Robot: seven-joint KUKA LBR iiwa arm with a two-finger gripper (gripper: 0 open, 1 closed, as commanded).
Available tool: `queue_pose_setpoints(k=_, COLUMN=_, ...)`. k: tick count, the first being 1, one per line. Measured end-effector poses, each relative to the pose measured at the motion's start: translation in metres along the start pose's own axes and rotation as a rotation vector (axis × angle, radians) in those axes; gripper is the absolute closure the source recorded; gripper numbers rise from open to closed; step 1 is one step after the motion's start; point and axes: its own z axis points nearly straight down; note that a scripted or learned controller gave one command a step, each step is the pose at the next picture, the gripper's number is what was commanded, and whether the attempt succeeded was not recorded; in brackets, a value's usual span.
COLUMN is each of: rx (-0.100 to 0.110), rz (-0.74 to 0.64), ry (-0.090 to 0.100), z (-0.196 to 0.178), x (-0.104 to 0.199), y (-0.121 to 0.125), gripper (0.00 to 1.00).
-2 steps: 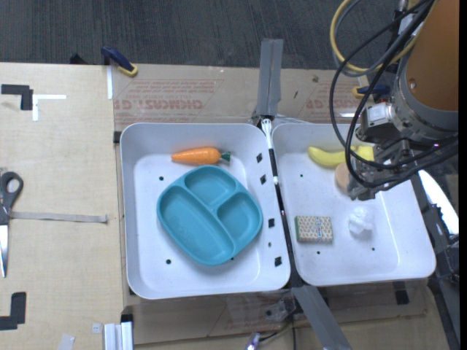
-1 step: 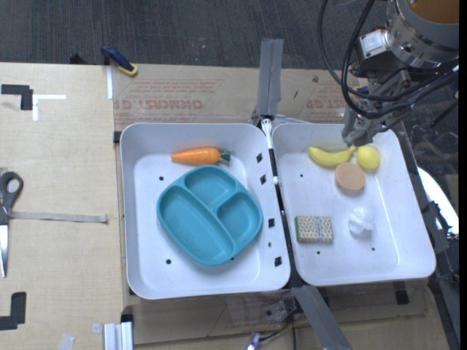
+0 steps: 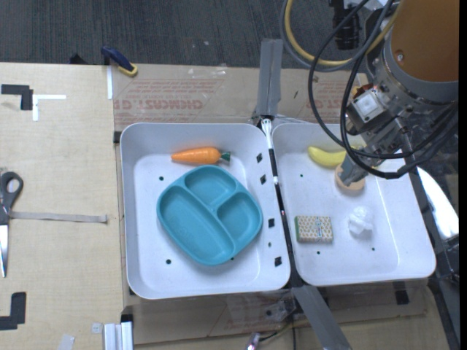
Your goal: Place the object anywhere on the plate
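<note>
two shallow white bins sit side by side on a desk, seen from above at a slant; the left bin point(image 3: 135, 217) holds a teal plate point(image 3: 209, 214) with three compartments, lying near the middle and turned at an angle; an orange toy carrot point(image 3: 197, 155) lies just beyond the plate's far edge, close to it but on the bin floor, not on the plate; the right bin point(image 3: 408, 254) holds a yellow banana point(image 3: 324, 156) near its far left corner, a small speckled sponge block point(image 3: 314, 229) near the dividing wall, and a small white crumpled object point(image 3: 359, 221) to the right of the block; a tan round object point(image 3: 351, 183) lies just beside the banana's right end; the grey arm with its orange band reaches in from the right, trailing black cables, and the jaws point(image 3: 349, 172) hang right over the tan round object, touching or nearly touching it; i cannot tell whether the jaws are released or clenched; scissors point(image 3: 7, 217) lie on the desk at the far left, well apart from the bins.
</note>
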Motion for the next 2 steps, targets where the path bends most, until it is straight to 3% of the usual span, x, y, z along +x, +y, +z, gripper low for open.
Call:
queue_pose_setpoints(k=1, rx=0.005, rz=-0.104, ry=0.000, z=-0.038, x=0.001, y=-0.076, gripper=1.00)
queue_pose_setpoints(k=2, rx=-0.001, rz=-0.260, ry=0.000, z=0.027, x=-0.034, y=-0.015, gripper=1.00)
